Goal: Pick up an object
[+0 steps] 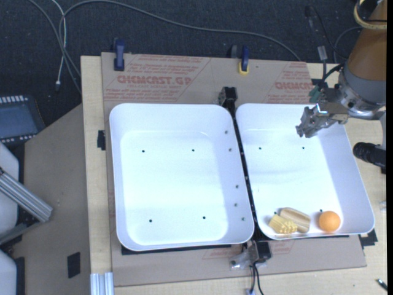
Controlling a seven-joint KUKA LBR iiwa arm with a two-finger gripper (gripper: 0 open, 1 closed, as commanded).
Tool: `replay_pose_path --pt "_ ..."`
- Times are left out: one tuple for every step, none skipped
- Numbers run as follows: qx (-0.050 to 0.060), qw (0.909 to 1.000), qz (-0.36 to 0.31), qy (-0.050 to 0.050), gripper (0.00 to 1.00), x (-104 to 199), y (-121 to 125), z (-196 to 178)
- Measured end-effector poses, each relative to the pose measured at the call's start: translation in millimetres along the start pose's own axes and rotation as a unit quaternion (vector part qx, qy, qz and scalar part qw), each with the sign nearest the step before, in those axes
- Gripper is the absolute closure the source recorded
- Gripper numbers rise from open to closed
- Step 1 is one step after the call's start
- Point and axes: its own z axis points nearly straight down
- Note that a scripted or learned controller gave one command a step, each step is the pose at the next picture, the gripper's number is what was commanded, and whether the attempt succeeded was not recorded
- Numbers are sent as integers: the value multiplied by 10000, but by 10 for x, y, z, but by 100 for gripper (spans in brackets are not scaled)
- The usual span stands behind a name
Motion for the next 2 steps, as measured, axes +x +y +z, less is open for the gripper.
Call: replay_pose_path --pt "12 10000 -1 3 100 -18 522 64" --pt "-8 10000 -42 16 100 967 403 -286"
